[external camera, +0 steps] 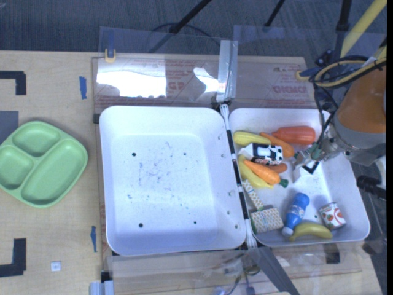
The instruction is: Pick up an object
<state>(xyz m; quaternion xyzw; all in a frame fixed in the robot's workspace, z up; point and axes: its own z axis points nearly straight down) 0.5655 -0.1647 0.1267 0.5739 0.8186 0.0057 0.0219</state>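
The right bin holds several toys. An orange pepper-like piece and a yellow piece lie at the far side. A black and white toy sits just in front of them, with a carrot below it. Nearer the front are a blue bottle, a banana, a small printed can and a speckled block. My gripper hangs over the bin's middle right, just right of the black and white toy. I see nothing held in it.
The left bin lies beside the right one, split from it by a raised rim. A green divided plate rests on the bench at far left. Clear plastic panels stand behind the bins. The grey and orange arm covers the right bin's far right corner.
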